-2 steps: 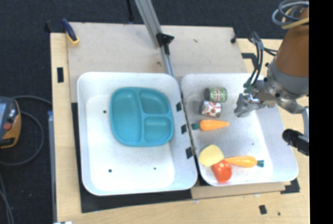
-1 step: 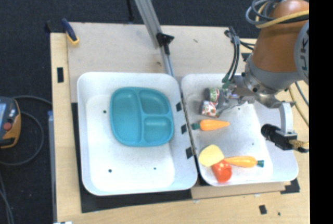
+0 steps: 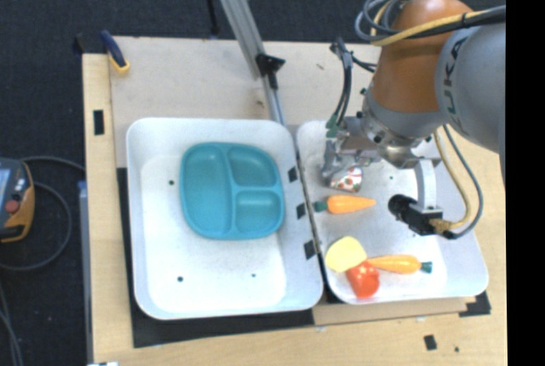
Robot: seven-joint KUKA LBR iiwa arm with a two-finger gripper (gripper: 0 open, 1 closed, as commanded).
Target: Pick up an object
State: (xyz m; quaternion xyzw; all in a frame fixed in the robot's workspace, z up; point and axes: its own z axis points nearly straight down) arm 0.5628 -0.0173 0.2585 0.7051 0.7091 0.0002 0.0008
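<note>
bins (image 3: 162, 288): matt white plastic | tray (image 3: 232, 190): smooth teal plastic | bench (image 3: 170, 75): bare matt wood

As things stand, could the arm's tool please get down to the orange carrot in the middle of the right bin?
Probably yes. The carrot lies in the open, just below the tool, with nothing on top. A small red-and-white object sits close above it.

Arm (image 3: 464, 58) enters from the right, grey link leading to the orange band (image 3: 417, 58) above the wrist. Wrist points steeply downward. Gripper (image 3: 341, 171) sits low at the arm's left end (finger spacing not discernible from this angle).
</note>
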